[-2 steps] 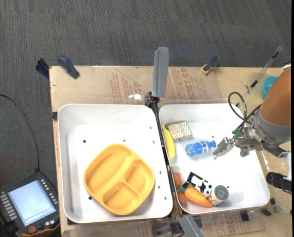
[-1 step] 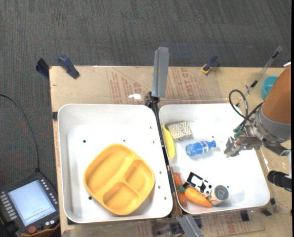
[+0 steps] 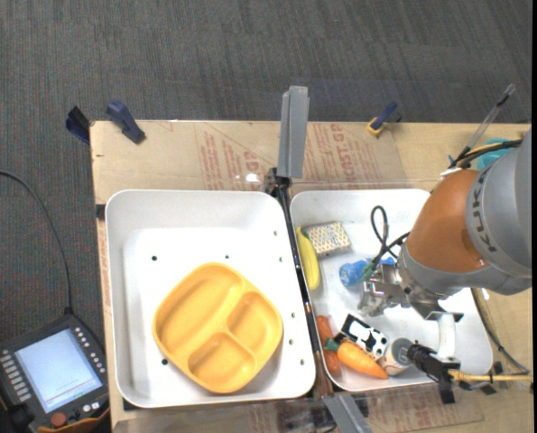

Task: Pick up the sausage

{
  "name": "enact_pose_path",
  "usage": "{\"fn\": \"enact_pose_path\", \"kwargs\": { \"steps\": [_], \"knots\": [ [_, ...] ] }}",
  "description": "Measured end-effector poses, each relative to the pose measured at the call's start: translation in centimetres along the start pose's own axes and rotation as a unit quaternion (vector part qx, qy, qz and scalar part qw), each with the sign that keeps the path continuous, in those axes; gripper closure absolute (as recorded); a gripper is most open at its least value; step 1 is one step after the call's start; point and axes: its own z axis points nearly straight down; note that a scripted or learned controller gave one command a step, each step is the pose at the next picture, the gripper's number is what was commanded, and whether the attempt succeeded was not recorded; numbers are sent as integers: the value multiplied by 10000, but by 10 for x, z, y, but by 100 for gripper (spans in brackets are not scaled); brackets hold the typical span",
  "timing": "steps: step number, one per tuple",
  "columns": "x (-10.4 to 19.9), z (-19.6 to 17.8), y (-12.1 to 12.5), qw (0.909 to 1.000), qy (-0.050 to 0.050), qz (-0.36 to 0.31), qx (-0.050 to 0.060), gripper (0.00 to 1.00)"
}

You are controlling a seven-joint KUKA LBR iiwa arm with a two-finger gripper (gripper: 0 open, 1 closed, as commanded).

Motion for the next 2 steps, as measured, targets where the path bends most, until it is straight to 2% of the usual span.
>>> {"fn": "enact_pose_path", "kwargs": {
  "steps": [1, 2],
  "knots": [
    [8, 0, 8, 9909, -2, 1346, 5, 100],
    [3, -94, 54, 9860, -7, 1665, -6, 100]
  ]
}}
